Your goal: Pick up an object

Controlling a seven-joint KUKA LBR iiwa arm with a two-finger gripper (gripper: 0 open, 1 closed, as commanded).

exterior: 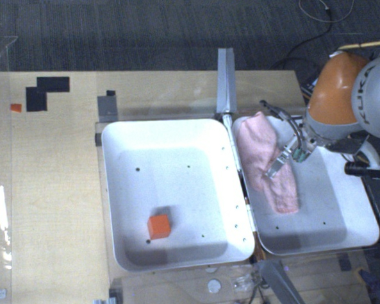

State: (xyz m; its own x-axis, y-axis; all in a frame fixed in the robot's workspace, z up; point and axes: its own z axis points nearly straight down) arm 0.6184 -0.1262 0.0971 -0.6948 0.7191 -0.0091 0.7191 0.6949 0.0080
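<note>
A pink cloth (265,159) lies crumpled along the left side of the right bin (349,228), stretching from the bin's far corner towards its middle. My gripper (267,140) hangs over the cloth, reaching in from the right under the orange band. It is open, with one finger (276,167) on the cloth's middle and the other finger (271,109) near the cloth's far end. Nothing is lifted between them. A small orange block (159,226) rests in the near left part of the left bin (176,142).
A metal divider post (225,82) stands at the back between the two bins. Black tape marks (44,91) and a small orange tag (16,108) sit on the wooden bench at the far left. Cables run behind the arm at the upper right.
</note>
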